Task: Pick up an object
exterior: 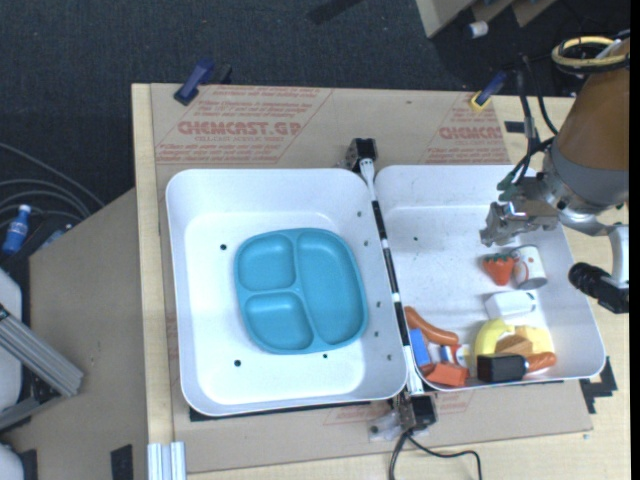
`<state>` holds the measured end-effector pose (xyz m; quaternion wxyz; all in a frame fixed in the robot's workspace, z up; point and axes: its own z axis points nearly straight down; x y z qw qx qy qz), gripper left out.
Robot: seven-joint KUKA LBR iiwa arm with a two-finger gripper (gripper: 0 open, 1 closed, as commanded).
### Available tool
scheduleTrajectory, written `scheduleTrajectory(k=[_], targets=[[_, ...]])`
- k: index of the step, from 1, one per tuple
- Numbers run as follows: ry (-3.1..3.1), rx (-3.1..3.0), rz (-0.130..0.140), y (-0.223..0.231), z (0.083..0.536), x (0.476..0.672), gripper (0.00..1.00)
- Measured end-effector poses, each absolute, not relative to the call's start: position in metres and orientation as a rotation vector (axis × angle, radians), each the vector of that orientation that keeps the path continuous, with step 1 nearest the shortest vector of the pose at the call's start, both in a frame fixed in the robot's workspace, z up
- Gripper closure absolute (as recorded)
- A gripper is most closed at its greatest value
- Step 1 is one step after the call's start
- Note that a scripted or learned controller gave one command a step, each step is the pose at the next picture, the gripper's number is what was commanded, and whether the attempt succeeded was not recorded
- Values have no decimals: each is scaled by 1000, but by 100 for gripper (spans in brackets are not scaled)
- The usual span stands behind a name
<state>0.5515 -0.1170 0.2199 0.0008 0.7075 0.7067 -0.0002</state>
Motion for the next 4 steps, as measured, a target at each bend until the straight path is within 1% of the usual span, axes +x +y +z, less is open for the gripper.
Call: scheduleTrajectory(k=[1,2,3,4], targets=[[2221,2221,-1,-116,220,551,0],[2221,2222,-1,-149,84,544,0],[2220,2222,0,-148,94,544,100],[2220,2223,0,-148,94,544,0]])
